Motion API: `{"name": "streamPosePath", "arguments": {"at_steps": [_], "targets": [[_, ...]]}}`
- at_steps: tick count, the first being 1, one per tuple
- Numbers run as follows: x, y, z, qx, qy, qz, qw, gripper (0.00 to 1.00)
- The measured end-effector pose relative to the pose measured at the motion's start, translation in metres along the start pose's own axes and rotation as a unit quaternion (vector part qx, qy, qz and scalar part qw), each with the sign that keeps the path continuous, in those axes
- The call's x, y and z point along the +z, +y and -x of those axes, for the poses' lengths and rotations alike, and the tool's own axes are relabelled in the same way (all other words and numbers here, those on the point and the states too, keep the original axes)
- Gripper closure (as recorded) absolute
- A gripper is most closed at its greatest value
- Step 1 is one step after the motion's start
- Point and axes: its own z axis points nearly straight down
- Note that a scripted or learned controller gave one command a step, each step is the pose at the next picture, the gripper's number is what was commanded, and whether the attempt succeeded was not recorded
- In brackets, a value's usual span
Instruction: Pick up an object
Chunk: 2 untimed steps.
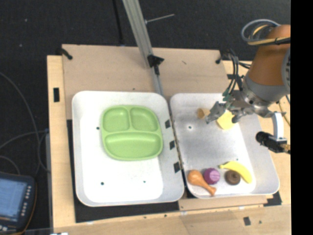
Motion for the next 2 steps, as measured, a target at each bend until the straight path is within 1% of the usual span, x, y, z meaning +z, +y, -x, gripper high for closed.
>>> {"name": "streamPosePath", "arguments": {"at_steps": [1,2], "targets": [[0.000,0.000,0.000,0.001,0.000,0.000,1.0000,0.00],[0.049,-0.006,-0.007,0.002,0.000,-0.002,1.0000,0.00]]}}
